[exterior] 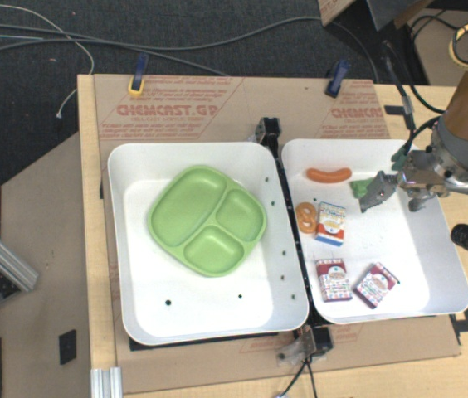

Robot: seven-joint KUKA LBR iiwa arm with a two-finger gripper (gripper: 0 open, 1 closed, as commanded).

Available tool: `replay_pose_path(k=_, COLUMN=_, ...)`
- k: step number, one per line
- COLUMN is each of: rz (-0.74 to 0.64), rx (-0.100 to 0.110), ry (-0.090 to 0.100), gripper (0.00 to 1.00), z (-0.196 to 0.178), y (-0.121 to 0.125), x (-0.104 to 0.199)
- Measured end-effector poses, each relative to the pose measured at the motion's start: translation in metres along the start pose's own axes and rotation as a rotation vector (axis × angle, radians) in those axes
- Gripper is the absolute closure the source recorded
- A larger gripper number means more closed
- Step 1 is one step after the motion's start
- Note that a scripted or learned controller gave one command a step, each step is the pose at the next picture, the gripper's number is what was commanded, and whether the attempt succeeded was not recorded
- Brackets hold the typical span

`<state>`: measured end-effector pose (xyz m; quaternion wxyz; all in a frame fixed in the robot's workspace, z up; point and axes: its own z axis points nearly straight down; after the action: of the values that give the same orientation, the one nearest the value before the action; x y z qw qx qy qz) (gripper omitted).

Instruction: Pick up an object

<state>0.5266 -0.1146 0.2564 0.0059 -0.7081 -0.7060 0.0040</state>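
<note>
My arm (466, 131) comes in from the right edge of the frame, and my hand (377, 192) sits over the upper part of the right bin (446, 293). The dark fingers point toward the left of the frame, and a small green object (360, 187) lies right at their tips. I cannot tell whether that green piece is between my fingers or only lying under them, and I cannot tell how far open my hand is.

Just left of my hand, in the upper left part of the same bin, lies an orange sausage-shaped toy (329, 174). Below it, near the bin's left wall, is a small pretzel-shaped piece (306, 216), and just beside that to the right a small white carton with red and blue print (330, 224). Lower in the bin lie two more small printed packets: one (331, 279) toward the lower middle and a second (375, 285) just right of it, tilted.

The left bin (134, 305) holds a light green divided plate (207, 220) with three compartments, turned at an angle near the bin's middle. Both bins sit side by side on a brown board surface (93, 222) with red lettering along its upper edge, held by two blue clamps (138, 73) at the top.
</note>
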Motion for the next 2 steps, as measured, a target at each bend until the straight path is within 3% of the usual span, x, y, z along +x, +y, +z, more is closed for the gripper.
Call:
replay_pose_path(k=1, rz=-0.003, rx=-0.012, ry=-0.002, gripper=0.0, z=-0.006, y=0.002, x=0.0)
replay_pose_path(k=2, rz=-0.002, rx=-0.007, ry=0.0, gripper=0.0, z=0.051, y=0.003, x=0.002)
